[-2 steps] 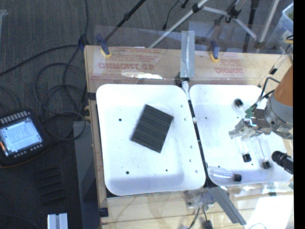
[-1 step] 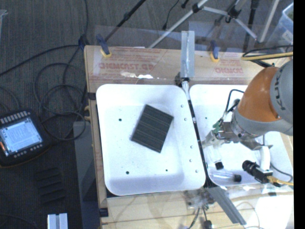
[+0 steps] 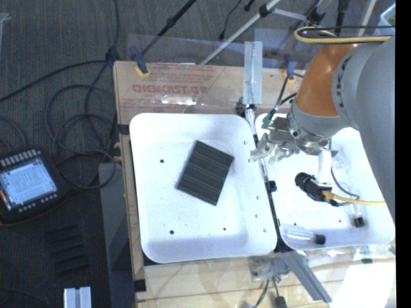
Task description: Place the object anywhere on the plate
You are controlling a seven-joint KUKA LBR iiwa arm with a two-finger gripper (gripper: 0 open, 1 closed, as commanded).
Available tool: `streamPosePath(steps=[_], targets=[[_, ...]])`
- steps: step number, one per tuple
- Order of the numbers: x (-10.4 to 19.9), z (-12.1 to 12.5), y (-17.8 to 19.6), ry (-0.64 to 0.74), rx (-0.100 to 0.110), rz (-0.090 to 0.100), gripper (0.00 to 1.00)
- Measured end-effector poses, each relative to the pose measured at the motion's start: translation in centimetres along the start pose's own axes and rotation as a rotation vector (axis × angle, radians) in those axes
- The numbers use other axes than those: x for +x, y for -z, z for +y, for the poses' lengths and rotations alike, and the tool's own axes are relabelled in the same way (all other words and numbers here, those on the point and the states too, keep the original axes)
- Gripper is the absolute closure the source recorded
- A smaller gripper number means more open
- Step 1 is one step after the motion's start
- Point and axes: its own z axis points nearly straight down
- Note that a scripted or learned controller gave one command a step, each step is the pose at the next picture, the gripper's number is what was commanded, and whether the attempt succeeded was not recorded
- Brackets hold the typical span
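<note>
The plate (image 3: pixel 205 172) is a dark ridged rectangle lying flat and slightly turned in the middle of the left bin (image 3: pixel 154 236). My gripper (image 3: pixel 297 181) hangs over the near-left part of the right bin (image 3: pixel 379 236), beside the wall between the two bins. Its fingers (image 3: pixel 270 181) stand wide apart, so it is open. A short black piece (image 3: pixel 307 183) with a yellow cable sits between them; I cannot tell whether it belongs to the arm. A small dark object (image 3: pixel 358 221) and a clear object (image 3: pixel 307 237) lie on the right bin's floor near its front.
The grey arm with its orange band (image 3: pixel 324 82) covers the back of the right bin. A clear upright post (image 3: pixel 252 76) stands behind the dividing wall. A control pendant (image 3: pixel 26 185) and cables lie on the floor to the left.
</note>
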Motion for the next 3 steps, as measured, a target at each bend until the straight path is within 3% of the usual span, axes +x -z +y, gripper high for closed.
streamPosePath(steps=[1,2,3], targets=[[0.0,0.0,0.0,0.0,0.0,0.0,0.0],[5.4,5.8,1.5,-0.283,0.001,-0.001,0.0],[4.5,2.9,4.3,0.349,-0.001,0.001,0.0]])
